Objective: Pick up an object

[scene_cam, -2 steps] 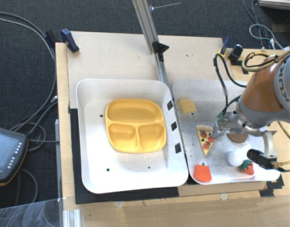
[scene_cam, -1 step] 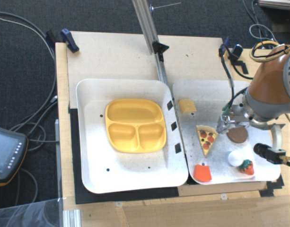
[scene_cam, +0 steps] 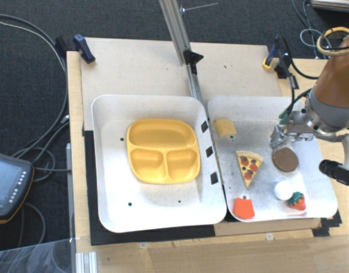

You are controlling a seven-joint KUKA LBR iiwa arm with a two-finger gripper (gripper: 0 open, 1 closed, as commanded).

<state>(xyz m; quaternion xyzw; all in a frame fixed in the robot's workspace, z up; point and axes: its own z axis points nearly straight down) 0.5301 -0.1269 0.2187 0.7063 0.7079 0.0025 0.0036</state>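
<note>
- The gripper (scene_cam: 284,140) hung low over the right bin (scene_cam: 328,206), just above the brown disc (scene_cam: 285,160); whether it was wide or narrow could not be told.
- The brown disc lay flat near the bin's right side and looked the likeliest pick.
- It seemed light, stiff and thin, probably toy food, so a hold across its rim would likely suit best; lying flat, it might slip.
- The right bin also held a pizza slice (scene_cam: 249,166), a pale yellow square (scene_cam: 225,128), an orange piece (scene_cam: 243,207), a white ball (scene_cam: 283,190) and a strawberry (scene_cam: 297,201).
- The left bin (scene_cam: 106,152) held a yellow divided tray (scene_cam: 163,151).
</note>
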